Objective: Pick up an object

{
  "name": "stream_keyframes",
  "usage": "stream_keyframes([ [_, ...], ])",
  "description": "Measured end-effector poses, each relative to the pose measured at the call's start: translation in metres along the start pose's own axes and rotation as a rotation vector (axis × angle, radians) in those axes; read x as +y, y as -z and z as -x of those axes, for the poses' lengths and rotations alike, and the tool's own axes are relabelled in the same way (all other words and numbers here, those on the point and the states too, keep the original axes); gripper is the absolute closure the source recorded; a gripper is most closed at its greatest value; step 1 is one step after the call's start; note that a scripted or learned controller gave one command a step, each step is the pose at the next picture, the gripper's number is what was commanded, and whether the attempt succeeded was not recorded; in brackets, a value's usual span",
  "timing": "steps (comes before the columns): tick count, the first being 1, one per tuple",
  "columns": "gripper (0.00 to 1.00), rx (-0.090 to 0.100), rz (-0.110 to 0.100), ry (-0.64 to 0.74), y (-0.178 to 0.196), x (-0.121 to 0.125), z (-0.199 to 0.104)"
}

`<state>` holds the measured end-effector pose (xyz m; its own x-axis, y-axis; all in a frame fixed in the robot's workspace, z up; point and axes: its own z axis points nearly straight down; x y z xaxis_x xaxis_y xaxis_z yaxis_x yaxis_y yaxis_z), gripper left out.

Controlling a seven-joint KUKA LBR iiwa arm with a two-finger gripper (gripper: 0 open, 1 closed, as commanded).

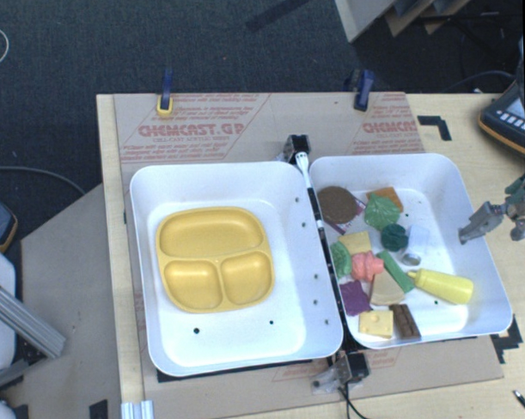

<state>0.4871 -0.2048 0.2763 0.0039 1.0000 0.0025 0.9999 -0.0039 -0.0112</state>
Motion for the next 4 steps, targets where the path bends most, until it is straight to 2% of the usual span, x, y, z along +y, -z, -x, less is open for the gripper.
stream_keyframes([
  [1,0.0,-0.003,0.012,0.004,0.006,0.002,-0.001],
  [2,0.0,0.0,0.005,0.003,-0.053,0.008,0.005],
  [3,0.0,0.002,0.004,0.005,-0.105,0.013,-0.005],
  [4,0.0,0.001,0.005,0.003,-0.149,0.008,-0.006],
])
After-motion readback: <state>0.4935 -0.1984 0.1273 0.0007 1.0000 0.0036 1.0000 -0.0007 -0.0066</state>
